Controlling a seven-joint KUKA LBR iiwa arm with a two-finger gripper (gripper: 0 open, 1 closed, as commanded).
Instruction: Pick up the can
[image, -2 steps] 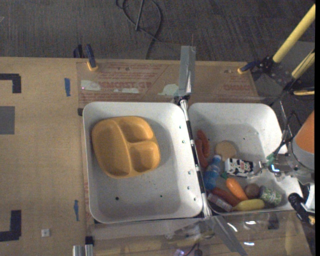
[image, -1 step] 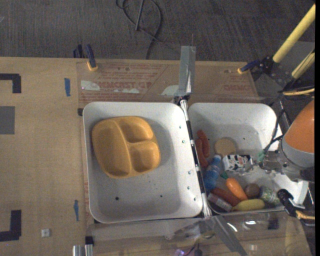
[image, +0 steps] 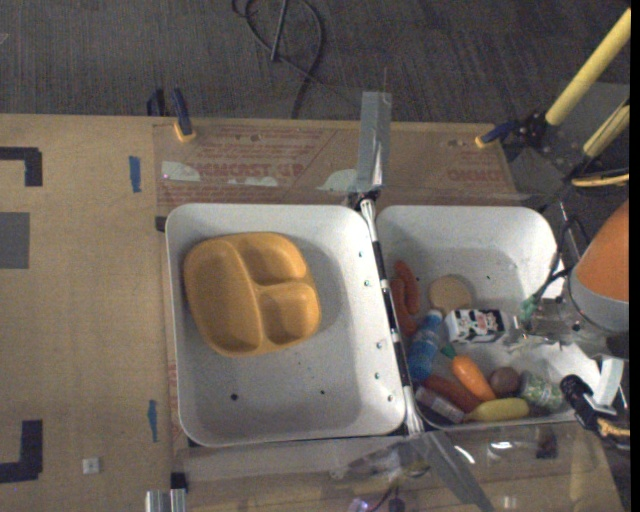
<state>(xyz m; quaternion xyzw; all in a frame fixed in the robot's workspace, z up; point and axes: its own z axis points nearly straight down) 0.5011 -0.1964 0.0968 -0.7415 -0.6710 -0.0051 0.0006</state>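
Can (image: 541, 392) near right bin's (image: 470, 216) front edge — banana (image: 498, 409) alongside, jaws near, grip state unclear

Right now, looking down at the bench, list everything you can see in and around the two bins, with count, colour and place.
Bins: 2, white; left bin, right bin, side by side.
Divided plate: 1, yellow-orange, left bin.
Sausages: 2, red-orange, right bin, by its left wall.
Round disc: 1, tan, right bin centre.
Carton: 1, white with dark print, right bin.
Bottle: 1, blue and clear, beside the carton.
Carrot: 1, orange, right bin front.
Banana: 1, yellow, front edge.
Can: 1, greenish, front right; type uncertain.
Clamp: 1, blue and yellow, behind left bin.
Arm: 1, grey with orange band, right side.
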